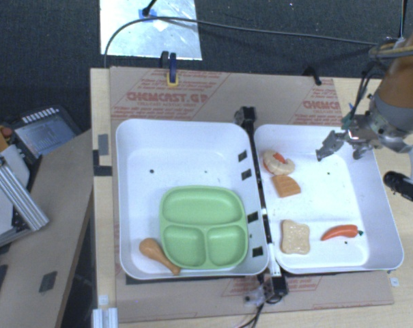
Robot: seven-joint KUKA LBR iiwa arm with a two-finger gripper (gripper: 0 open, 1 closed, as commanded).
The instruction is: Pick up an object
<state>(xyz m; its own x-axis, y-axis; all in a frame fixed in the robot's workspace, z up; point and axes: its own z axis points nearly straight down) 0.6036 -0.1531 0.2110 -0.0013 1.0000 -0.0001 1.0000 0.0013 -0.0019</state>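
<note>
The right bin [377, 203] holds a pale round bun with a red-orange topping [278, 161], an orange wedge [286, 185], a slice of toast [295, 237] and a red chili pepper [340, 232]. My gripper [343, 149] hangs over the far right part of this bin, to the right of the bun and well apart from it. Its two fingers are spread open with nothing between them.
The left bin [134, 149] bears a green divided plate [203, 226] and a tan drumstick [158, 253] at its near left corner. A black divider with clips [255, 183] runs between the bins. Grey equipment [18, 183] stands off the bench at left.
</note>
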